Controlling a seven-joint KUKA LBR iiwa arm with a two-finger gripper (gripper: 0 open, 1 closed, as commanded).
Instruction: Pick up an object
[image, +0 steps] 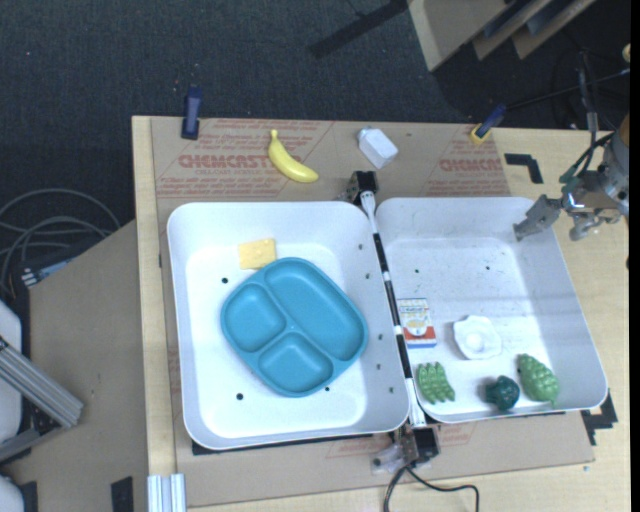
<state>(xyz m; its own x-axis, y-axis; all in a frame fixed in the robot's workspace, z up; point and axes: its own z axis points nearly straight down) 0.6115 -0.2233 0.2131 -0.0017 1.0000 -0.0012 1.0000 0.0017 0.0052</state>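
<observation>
The candidates for picking all lie in the right bin (560, 300), clustered toward its 5 o'clock corner. A small white cup-like piece (476, 337) sits near the middle of that group; at its 9 o'clock, against the divider, lies a small carton with red and white print (413, 322). At 7 o'clock from the white piece rests a green bumpy object (434, 382), at 5 o'clock a dark teal ball-like item (502, 392), and just beside that, toward 3 o'clock, another green bumpy piece (536, 377). None of them is lifted; each rests on the bin floor.

The gripper (560, 215) hangs at the bin's 1 o'clock corner, over the rim, well apart from every object. Its fingers appear spread apart, with nothing between them.

Farther out, the left bin (190, 300) holds a blue divided plate (292, 325) with a yellow block (257, 252) at its 11 o'clock. On the bench beyond the bins lie a banana (290, 160) and a small white box (377, 147).

As I judge it, the task is barely begun: reaching down, closing on one thing and lifting it all remain.
</observation>
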